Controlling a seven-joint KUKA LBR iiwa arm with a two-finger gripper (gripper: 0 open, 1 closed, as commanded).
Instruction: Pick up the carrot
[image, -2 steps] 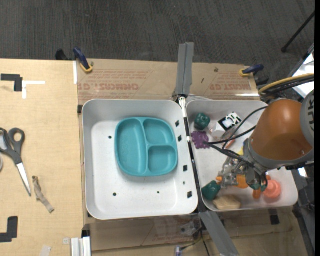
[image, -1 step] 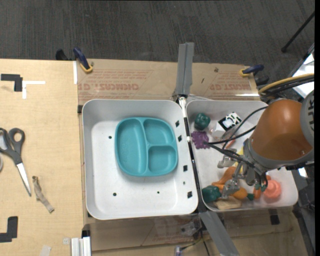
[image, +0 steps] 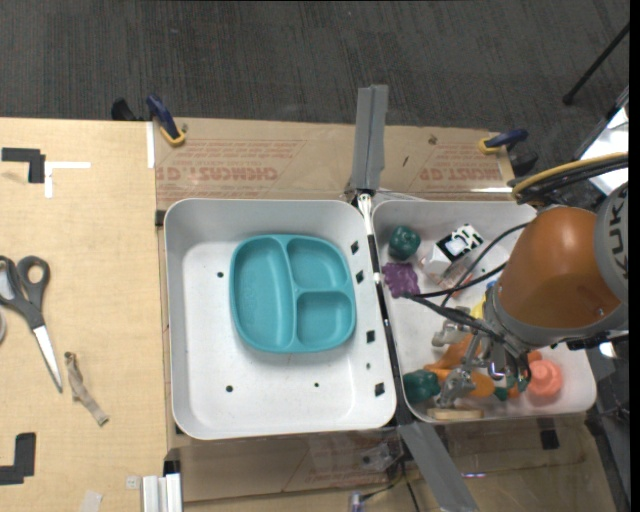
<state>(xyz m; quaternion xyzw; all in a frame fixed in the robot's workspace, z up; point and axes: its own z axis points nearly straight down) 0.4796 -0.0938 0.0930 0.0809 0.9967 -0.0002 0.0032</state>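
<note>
Orange tapered carrot (image: 452, 356) lies just beside the metal two-finger jaws (image: 462, 383) in the right white bin (image: 575, 402); their opening can't be told

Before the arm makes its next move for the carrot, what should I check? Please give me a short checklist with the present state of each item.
1. Gripper is over the right bin: ok.
2. Carrot can be seen beside the gripper: ok, an orange piece, partly hidden.
3. Carrot is between the fingers: cannot tell.
4. Nearby toys leave room: not ok, the pink toy and green toy crowd it.
5. Teal plate lies away in the left bin: ok.
</note>
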